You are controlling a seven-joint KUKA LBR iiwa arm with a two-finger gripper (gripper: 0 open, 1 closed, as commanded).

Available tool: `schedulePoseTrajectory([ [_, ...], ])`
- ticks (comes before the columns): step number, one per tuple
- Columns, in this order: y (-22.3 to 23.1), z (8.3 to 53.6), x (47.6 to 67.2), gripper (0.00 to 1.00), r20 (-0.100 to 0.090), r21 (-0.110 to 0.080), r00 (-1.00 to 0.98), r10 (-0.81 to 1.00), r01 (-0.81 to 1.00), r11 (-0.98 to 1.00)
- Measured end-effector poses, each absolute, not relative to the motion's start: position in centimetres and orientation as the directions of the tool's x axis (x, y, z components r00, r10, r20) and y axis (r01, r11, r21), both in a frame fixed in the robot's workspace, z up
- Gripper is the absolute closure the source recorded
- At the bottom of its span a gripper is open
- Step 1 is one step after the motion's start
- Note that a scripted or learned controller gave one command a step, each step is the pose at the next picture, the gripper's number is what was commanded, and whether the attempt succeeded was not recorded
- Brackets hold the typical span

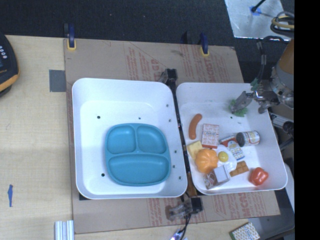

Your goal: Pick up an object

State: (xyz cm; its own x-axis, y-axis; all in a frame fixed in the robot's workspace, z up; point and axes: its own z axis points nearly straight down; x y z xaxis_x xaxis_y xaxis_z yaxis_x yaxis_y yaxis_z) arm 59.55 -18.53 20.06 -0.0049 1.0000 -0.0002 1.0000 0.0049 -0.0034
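The gripper (243,102) holds a green item (239,107) between its fingers, over the right bin (200,91). Below it lie sausage (194,126), carton (210,135), bottle (247,138), orange (206,160), pepper (258,176). Far left, the left bin (85,99) holds a blue tray (137,154).

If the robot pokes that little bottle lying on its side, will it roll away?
Probably a bit. The little bottle looks round and lies on its side in the right bin, so a push across it could roll it. The packets beside it would likely stop it soon.
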Motion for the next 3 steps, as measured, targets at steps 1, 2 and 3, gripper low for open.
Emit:
schedulePoseTrajectory([
  [1, -12.5, 8.9, 59.6, 0.0, 0.005, -0.014, -0.01, 1.0, 1.0, 0.01],
  [2, -9.0, 9.2, 63.7, 0.0, -0.001, 0.0, -0.011, 1.0, 1.0, 0.011],
  [3, -11.8, 12.9, 54.8, 0.0, -0.002, -0.007, -0.002, 1.0, 1.0, 0.002],
])
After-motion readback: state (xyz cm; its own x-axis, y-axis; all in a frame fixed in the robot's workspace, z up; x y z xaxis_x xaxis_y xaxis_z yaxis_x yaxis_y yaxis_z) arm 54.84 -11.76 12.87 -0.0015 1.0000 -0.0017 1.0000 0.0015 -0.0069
